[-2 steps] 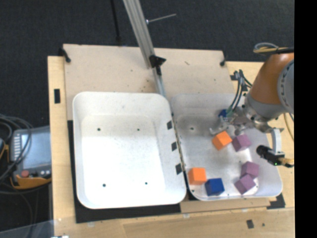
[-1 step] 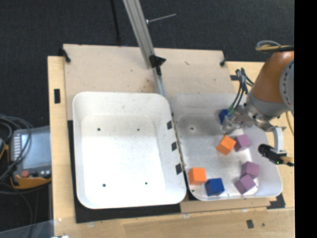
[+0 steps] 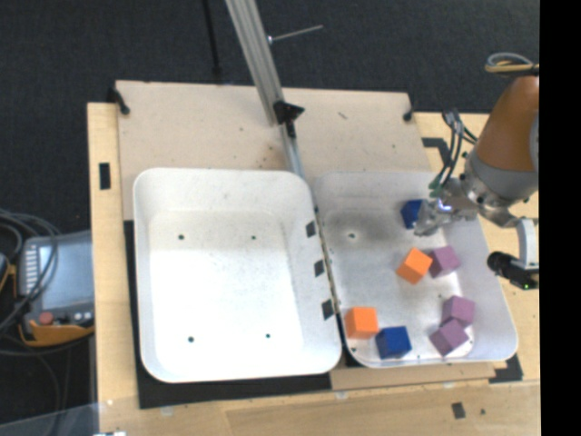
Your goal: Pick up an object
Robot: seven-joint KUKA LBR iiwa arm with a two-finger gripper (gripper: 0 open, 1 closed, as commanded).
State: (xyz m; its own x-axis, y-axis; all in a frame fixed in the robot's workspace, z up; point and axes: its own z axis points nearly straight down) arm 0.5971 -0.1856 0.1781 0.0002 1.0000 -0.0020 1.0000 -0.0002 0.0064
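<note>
The right bin holds several small blocks. A blue block lies near its back right, and my gripper hangs right beside it, at its right edge. Whether it touches the block is unclear. Below it sit an orange block and a purple block, close together. Another orange block and a blue block lie near the front edge. Two purple blocks rest at the front right corner.
The left bin lies beside the right one. A slanted metal post rises from the back of the bench between the bins. A grey box with cables sits off the bench at the left.
</note>
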